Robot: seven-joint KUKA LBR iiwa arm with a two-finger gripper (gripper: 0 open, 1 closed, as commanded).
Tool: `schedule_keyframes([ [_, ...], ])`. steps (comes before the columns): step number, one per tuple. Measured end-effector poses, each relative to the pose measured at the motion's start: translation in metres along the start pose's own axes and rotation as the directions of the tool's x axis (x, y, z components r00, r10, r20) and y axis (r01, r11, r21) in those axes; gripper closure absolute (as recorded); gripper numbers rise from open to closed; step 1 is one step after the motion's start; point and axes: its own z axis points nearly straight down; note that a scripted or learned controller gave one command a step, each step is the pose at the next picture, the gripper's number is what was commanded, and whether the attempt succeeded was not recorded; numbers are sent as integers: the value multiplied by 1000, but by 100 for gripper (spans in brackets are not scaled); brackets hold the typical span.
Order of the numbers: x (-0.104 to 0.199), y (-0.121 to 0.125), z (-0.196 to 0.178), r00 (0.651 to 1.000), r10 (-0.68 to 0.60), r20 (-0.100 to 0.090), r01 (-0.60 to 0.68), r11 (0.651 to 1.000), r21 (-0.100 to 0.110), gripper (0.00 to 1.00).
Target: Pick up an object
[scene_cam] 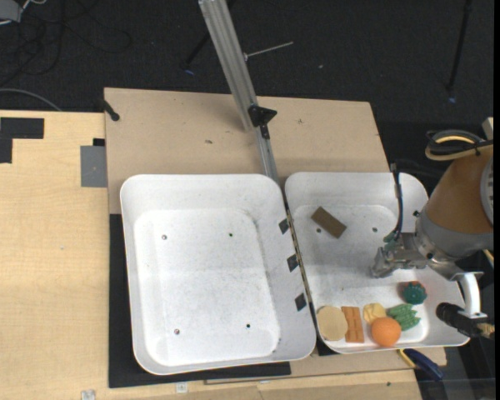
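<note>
Objects for the picking lie in the right bin point(362, 186): a brown block point(328, 222) at about ten o'clock from my pincer point(385, 261), well apart, its long axis running from ten to four, and nearer, toward five o'clock, a teal ball point(413, 292), a green piece point(404, 313) and an orange ball point(386, 332). My pincer hangs low over bare bin floor, and I cannot tell its state. I judge the teal ball my closest target.

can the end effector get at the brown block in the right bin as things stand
Probably yes. The brown block lies alone on bare floor of the right bin, nothing on or against it, and the end effector sits in that same bin with open floor between them.
</note>
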Motion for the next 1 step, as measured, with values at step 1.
schedule_keyframes([
  [1, 5, -3, -44, 1000, -9, 2, 9, 1000, -2, 100],
])
